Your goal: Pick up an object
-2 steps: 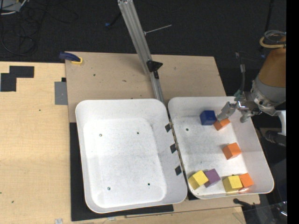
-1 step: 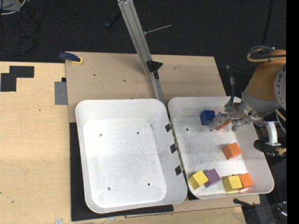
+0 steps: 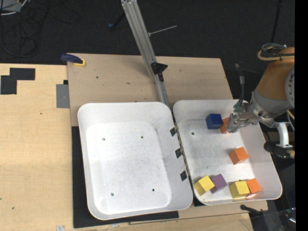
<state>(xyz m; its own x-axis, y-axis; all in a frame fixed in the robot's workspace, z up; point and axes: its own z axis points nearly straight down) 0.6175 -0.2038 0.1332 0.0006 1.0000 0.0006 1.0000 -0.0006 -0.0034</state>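
Orange block point(image 3: 224, 124): probably light, rigid; grip across flat sides; claw point(image 3: 234, 124) down beside it, state indiscernible.

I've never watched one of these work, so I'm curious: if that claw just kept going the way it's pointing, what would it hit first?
The gripper points down into the right bin. Going straight on, it would likely first meet the small orange block at its tip, beside the blue cube. Depth is hard to judge from this slanted view, so it could reach the bin floor instead.

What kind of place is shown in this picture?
Probably a robotics lab set up for grasping trials. A wooden bench bears two white bins, the right one holding coloured blocks, while a robot arm reaches in and loose cables lie behind.
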